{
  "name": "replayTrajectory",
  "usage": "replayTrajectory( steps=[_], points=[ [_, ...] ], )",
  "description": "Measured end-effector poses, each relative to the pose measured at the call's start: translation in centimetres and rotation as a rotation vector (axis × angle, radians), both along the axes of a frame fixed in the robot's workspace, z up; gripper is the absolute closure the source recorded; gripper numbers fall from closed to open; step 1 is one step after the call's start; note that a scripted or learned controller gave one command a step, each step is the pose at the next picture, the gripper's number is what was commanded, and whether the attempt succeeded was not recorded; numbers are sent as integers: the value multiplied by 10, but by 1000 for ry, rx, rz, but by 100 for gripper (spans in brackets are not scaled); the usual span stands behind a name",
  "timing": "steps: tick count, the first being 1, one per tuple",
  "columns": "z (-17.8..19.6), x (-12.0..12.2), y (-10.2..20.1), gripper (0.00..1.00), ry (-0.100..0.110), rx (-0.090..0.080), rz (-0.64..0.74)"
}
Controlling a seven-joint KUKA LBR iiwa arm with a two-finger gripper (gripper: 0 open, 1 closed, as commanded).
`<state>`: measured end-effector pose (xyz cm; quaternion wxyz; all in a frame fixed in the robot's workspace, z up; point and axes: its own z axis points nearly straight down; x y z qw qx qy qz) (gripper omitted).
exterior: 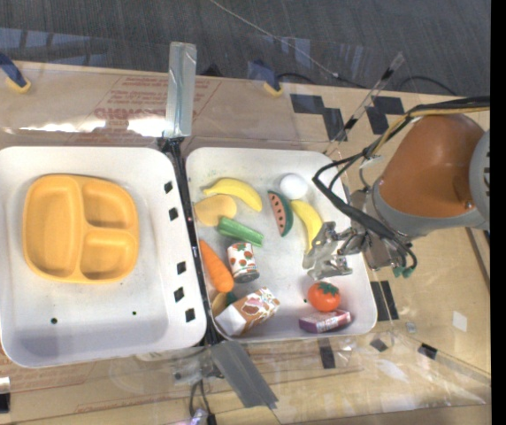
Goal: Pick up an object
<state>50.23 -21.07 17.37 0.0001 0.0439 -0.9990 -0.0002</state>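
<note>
My gripper (326,251) hangs low over the right side of the right bin (262,154), with the orange-banded wrist behind it to the right. It sits just above a red tomato (324,297) and just below a yellow banana (307,220). I see nothing held in it. Other toy foods lie in the same bin: a second banana (233,190), a watermelon slice (280,212), a white egg (293,185), a green cucumber (240,230), a carrot (217,268), a small can (243,261), a carton (251,310) and a purple box (325,322).
The left bin (76,339) holds a yellow divided plate (80,228). Black cables (337,180) loop from the arm over the right bin's far right corner. A tape-covered divider (180,237) separates the two bins.
</note>
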Motion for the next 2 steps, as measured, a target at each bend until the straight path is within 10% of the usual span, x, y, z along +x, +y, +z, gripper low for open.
replayTrajectory(
  steps=[1,2],
  points=[
    [3,-9,0,100,1,0,-365],
    [-35,-25,82,100,1,1,-582]
  ],
)
